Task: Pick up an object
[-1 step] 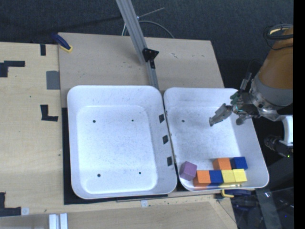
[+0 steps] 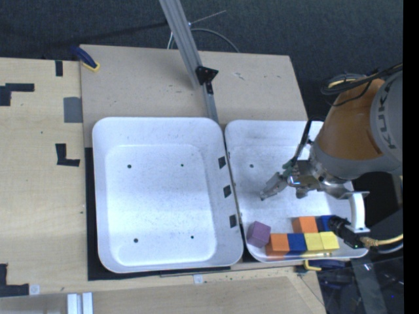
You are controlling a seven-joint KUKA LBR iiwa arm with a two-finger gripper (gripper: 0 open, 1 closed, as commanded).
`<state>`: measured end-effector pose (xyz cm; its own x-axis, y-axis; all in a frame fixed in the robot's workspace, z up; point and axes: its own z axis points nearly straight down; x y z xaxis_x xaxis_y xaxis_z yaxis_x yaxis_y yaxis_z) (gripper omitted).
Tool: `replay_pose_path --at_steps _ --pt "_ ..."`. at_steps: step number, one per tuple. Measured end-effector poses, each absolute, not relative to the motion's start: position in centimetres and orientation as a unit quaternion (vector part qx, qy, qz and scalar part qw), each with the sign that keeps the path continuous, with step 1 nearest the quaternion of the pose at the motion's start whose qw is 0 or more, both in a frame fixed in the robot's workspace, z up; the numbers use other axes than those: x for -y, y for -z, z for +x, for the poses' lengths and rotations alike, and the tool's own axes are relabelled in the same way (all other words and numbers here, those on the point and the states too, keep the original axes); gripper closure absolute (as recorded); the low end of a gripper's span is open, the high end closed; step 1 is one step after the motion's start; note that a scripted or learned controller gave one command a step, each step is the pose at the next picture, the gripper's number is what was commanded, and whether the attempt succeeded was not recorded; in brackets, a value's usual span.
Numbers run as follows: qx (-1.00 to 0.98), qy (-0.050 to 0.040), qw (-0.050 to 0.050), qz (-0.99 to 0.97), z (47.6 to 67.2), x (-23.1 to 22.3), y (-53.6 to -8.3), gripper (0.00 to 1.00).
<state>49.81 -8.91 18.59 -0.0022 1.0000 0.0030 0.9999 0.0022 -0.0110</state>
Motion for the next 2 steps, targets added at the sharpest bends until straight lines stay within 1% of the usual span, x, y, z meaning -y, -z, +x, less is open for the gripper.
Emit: replay_pose_path --at_steps 1,2 --pt "0.707 -0.0014 0.001 -0.707 51.8 9.2 -8.9 0.00" --pt "0.708 -0.0007 0.002 -0.706 51.8 9.1 -10.1 1.00"
